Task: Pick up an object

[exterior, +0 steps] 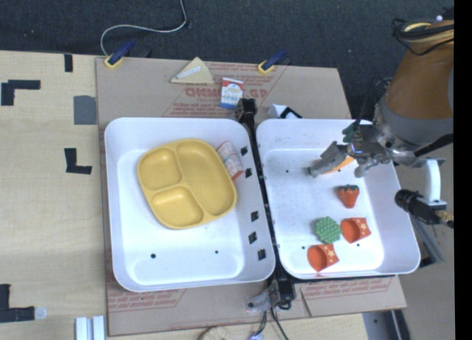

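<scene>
The arm [424, 73] is running off the frame at three o'clock; the small packet [231, 160] beside the yellow tray [186, 182] is staying too blurred to identify.

Colours in the two white bins

Yellow tray [186, 182] far left of the grey gripper [330, 161]; below it, an orange-red strawberry [349, 196], a green round toy [326, 229], and two orange-red pieces with yellow marks [355, 229].
</scene>
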Available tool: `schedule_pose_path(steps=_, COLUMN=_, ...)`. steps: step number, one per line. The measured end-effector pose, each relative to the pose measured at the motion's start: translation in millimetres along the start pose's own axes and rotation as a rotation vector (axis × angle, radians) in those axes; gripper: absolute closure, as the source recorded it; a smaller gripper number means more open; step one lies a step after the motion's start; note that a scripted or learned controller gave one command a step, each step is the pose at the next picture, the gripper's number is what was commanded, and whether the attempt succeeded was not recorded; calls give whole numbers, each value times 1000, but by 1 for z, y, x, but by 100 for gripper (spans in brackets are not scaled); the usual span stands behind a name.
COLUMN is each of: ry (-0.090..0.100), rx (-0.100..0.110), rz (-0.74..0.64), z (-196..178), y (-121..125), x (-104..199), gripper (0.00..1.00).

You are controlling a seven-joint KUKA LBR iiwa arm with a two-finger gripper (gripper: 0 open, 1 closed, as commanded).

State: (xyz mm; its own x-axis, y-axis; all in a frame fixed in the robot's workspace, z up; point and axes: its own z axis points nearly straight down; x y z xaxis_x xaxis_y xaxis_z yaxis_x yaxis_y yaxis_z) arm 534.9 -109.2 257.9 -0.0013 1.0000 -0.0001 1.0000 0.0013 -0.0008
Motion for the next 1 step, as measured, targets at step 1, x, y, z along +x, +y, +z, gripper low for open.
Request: schedule_pose_path(steps=1, ry=2, rx=4, rz=2, z=154, y=-38, x=-19, gripper=0)
